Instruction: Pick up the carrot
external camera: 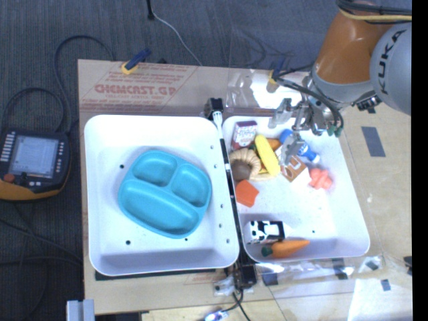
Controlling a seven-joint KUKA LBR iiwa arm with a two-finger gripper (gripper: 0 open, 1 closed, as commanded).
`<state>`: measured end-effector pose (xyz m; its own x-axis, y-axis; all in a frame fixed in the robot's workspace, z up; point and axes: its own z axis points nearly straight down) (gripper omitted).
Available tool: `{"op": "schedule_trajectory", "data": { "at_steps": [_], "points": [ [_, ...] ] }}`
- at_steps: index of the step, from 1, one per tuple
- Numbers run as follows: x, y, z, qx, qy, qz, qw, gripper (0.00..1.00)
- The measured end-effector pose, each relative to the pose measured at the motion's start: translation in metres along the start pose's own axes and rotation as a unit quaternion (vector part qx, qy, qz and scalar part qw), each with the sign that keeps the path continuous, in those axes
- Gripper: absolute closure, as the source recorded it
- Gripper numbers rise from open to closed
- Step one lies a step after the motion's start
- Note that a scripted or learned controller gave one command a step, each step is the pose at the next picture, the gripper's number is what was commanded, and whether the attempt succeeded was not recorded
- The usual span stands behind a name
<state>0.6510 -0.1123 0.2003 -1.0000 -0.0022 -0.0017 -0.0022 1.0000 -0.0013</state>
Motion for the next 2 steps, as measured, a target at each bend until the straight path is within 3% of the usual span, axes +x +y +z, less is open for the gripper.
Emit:
{"op": "schedule_trajectory", "data": {
  "at_steps": [1, 2],
  "points": [
    [0.061, 0.025, -0.08, 0.0, -0.003, -0.173, 0.985, 0.0],
    [-0.018, 0.009, -0.023, -0.003, 0.001, -0.144, 0.9895, 0.0]
  ]
}}
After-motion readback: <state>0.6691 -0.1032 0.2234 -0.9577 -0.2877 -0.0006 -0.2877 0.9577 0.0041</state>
